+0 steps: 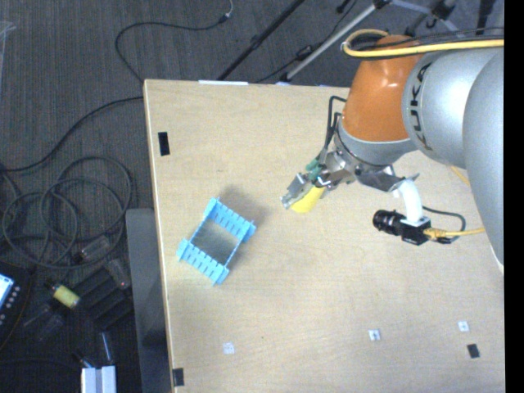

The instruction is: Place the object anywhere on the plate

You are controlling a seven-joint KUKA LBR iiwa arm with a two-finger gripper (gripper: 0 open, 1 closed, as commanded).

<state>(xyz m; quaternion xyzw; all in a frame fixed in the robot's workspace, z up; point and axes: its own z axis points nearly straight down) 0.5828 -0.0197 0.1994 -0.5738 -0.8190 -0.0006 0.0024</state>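
Camera view: gripper (301, 196) clenched on yellow object (306, 201), right of blue rack (215, 241).

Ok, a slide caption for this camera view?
Gripper holding a yellow object above the wooden bench, right of a blue rack.

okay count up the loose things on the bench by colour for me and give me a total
Blue: 1, the ridged blue tray
Yellow: 1, the small yellow object at the gripper
Total: 2
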